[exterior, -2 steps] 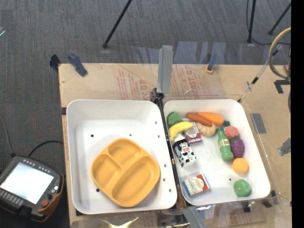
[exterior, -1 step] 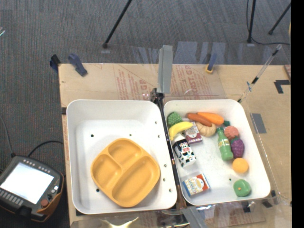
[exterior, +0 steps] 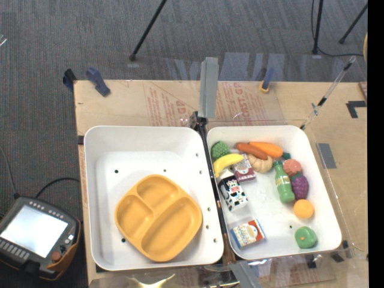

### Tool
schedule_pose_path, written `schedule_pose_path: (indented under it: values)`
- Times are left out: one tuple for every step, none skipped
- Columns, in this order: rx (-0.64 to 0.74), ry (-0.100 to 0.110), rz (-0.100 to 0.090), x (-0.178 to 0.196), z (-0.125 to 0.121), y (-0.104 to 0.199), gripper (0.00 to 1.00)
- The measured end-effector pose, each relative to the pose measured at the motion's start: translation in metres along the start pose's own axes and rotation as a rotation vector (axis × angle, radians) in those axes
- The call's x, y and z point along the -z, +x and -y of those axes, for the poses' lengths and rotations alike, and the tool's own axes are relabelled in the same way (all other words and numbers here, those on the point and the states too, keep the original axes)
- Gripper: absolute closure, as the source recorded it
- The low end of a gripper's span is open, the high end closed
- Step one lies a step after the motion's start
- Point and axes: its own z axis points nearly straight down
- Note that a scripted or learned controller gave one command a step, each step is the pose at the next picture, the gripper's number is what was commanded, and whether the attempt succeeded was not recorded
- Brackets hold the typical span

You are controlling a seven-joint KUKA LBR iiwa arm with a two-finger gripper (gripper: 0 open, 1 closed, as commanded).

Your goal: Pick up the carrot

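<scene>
Carrot (exterior: 266,149): orange, lying at about 12 o'clock in the right bin (exterior: 321,161), touching a sausage (exterior: 249,150) and a pale roll (exterior: 261,164); untouched, so the whole pick remains. Hand: state cannot be told. Nearby: banana (exterior: 227,162), green bottle (exterior: 284,183), cow-print carton (exterior: 233,193). Left bin (exterior: 102,155): yellow divided plate (exterior: 158,216). Writing: red print on the desk (exterior: 174,104), unreadable.

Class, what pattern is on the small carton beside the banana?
Black-and-white cow patches on the carton, seen best in the camera view, just below the banana.
</scene>
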Motion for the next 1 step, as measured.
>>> schedule_pose_path:
  values:
    - [0.219,-0.003,0.003,-0.0568,0.0033,-0.0081,1.0]
